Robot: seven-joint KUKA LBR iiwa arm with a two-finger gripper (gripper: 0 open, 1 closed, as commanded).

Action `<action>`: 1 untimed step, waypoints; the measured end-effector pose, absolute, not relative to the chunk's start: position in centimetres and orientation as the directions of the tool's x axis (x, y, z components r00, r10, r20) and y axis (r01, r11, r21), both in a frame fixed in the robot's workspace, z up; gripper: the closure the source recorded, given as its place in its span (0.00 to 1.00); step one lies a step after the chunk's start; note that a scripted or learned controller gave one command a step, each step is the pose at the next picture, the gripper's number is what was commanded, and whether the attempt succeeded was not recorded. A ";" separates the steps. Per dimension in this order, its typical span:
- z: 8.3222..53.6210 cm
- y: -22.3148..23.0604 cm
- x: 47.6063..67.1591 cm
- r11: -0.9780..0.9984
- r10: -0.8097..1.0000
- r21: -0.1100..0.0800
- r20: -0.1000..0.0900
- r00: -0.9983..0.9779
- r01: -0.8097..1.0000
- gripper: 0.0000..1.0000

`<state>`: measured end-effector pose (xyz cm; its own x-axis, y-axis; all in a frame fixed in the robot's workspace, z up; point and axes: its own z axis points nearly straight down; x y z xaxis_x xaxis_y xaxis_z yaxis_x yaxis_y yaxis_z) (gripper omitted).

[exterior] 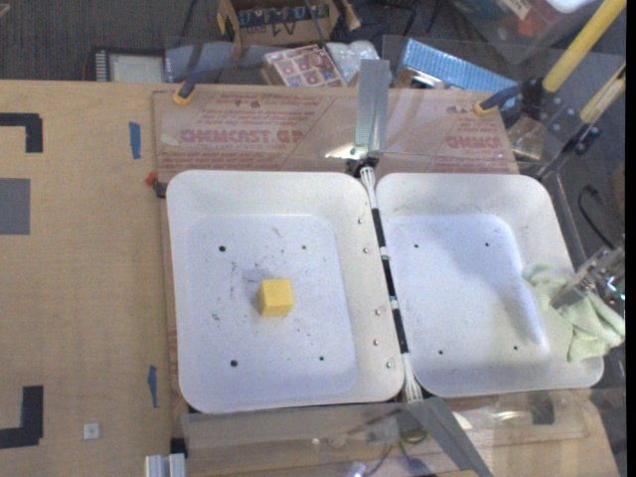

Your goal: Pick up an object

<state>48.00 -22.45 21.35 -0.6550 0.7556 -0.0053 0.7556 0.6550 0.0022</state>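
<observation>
At the right edge of the camera view we see the tool (588, 284), a cluster of blurred metallic parts low over the right rim of the right-hand bin (467, 192), and it sits right on a pale yellow-green cloth (586, 328) that is draped over that rim and spills partly outside it. Whether the tool is spread or closed, and whether any fold of the cloth is caught in it, we cannot tell, because the metal is smeared and partly cut off at the frame's border. We judge that the tool sits there because the cloth is the nearest thing to the side the arm reaches in from, and a soft heap bunched on a rim offers folds to pinch. Of the arm we make out little beyond this low, far-right reach. Moving outward, the floor of the right-hand bin is bare white with a faint shadow across it. Past the central divider, the left-hand bin (263, 182) holds a small yellow cube (276, 297) near its middle, flat on the speckled floor, well apart from the tool. Both bins rest on the brown cardboard-covered surface (79, 266).
</observation>
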 end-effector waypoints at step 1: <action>21.4 -22.5 48.0 0.603 0.798 0.003 -0.005 -0.603 0.798 1.00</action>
